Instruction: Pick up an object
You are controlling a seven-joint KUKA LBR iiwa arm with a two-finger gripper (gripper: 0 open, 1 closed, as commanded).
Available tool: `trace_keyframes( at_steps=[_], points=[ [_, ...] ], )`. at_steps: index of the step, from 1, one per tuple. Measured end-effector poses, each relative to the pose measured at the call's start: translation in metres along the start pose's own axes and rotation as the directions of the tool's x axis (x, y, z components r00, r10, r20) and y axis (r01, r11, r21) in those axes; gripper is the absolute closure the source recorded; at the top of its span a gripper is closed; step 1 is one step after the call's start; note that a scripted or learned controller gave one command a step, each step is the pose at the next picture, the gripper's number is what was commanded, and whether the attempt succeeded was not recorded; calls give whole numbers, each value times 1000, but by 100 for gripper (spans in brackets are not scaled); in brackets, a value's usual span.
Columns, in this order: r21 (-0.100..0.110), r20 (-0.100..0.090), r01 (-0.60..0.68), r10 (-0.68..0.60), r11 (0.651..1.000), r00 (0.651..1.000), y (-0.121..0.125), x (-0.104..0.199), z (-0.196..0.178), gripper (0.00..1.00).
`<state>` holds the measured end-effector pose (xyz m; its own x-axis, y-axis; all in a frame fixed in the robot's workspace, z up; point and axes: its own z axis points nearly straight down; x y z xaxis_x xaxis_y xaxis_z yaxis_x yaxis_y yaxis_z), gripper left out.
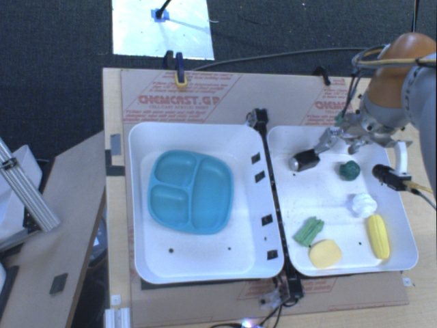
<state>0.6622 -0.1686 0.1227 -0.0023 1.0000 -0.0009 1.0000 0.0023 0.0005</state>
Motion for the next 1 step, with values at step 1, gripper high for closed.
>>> trace_keyframes(
  at_steps=[1],
  points=[
    [-17, 3, 2, -2, 1000, 1000, 5, -1, 19, 0]
  ],
)
